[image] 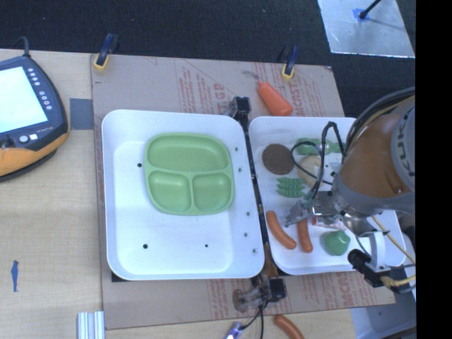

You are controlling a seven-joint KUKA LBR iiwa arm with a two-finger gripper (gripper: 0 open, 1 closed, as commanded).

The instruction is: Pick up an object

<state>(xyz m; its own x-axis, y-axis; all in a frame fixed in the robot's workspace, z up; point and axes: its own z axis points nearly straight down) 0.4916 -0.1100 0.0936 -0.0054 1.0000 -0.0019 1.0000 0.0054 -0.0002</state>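
Arm (378, 161) covers the right part of the right bin (282, 263); whatever lies under it can't be seen. Gripper (311, 214) is low in that bin, among the items; can't tell if it's released, clenched or grasping anything. Right bin contents: brown disc (277, 158), green ridged piece (289, 186), two orange sausages (281, 230) lying beside each other near the front, green round item (335, 242) just right of them, pale and green bits partly hidden by cables (326, 147). Left bin (123, 210) holds a green divided plate (189, 173). Carrot (275, 99) lies outside on the cardboard sheet (176, 83) behind the right bin. Wooden bench (49, 246), pendant (25, 115) at left, dark floor (176, 13) behind.
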